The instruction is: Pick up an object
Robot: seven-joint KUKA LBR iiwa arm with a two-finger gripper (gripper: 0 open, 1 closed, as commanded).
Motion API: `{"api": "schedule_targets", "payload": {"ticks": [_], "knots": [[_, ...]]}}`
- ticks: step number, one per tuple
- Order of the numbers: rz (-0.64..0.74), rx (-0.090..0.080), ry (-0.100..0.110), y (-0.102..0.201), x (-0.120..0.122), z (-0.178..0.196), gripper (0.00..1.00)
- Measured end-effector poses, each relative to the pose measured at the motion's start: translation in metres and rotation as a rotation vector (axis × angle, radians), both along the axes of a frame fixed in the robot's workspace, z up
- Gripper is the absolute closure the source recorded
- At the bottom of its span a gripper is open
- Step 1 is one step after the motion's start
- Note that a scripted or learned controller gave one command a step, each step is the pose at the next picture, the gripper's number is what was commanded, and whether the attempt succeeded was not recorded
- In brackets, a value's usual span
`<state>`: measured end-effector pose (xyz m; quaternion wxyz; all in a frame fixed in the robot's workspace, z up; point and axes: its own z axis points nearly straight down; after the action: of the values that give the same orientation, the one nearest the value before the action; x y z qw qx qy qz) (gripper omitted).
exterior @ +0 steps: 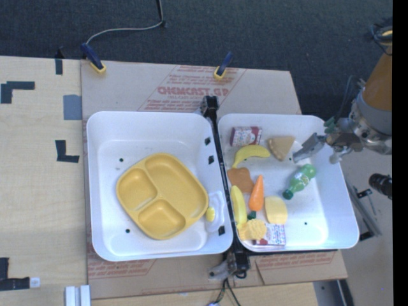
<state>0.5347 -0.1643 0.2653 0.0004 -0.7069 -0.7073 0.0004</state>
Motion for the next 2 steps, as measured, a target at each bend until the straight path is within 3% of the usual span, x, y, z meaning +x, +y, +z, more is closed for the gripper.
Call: {"api": "schedule_targets", "payload": {"ticks": [1,2], "knots": [[0.001,0.001,0.003,0.058,0.049,-0.125,0.0],[0.0,-0.001,-0.003,0.063,0.06,-0.179,0.0]]}}
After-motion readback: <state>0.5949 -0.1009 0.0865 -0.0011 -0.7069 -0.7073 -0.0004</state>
